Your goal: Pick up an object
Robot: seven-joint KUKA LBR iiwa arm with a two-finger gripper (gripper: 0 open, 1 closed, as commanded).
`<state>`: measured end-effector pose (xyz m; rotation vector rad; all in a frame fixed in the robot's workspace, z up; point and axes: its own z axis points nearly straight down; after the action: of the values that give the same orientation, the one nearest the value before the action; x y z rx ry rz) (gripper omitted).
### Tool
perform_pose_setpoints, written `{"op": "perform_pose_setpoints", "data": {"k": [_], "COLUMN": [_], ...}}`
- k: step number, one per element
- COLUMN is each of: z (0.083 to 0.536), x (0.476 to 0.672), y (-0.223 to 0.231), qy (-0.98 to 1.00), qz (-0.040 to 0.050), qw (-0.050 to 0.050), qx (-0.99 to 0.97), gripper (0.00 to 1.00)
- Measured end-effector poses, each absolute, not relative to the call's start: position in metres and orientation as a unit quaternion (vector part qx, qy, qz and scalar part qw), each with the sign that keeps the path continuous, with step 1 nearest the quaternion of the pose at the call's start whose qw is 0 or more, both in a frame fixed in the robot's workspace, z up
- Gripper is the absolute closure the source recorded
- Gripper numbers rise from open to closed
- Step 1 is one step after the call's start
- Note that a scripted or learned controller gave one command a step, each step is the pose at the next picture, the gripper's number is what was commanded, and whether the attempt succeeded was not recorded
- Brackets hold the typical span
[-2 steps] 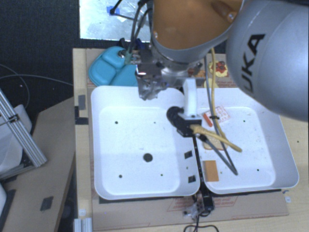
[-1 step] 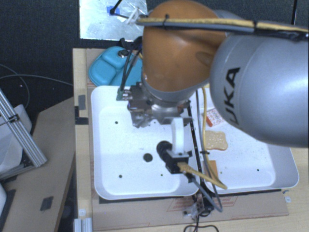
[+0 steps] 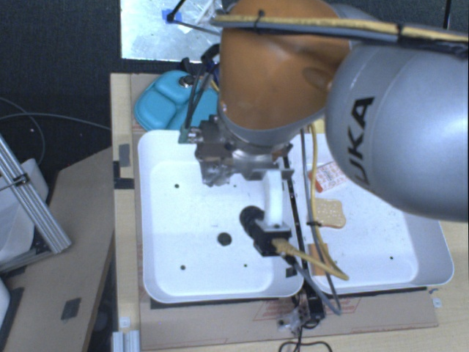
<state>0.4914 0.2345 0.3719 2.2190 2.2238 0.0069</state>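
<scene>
You couldn't tell if the end effector [image 3: 218,169] was open; over the shallow white bin [image 3: 168,218], well apart from the tan bread-shaped slice [image 3: 330,213], it risked grasping nothing.

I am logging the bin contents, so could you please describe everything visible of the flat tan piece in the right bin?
The tan piece is flat, roughly square with rounded corners, and speckled like sponge or toast. It lies flat on the floor of the right bin, near the side facing the left bin, its left edge partly hidden. A red-and-white packet lies just beyond it; whether they touch cannot be told.
</scene>
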Motion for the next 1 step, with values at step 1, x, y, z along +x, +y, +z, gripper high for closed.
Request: {"op": "perform_pose_setpoints", "data": {"k": [1], "z": [0.4679], "x": [0.5049], "y": [0.1653], "qy": [0.705], "qz": [0.0057], "qw": [0.003], "qx": [0.709], "gripper": [1.0]}}
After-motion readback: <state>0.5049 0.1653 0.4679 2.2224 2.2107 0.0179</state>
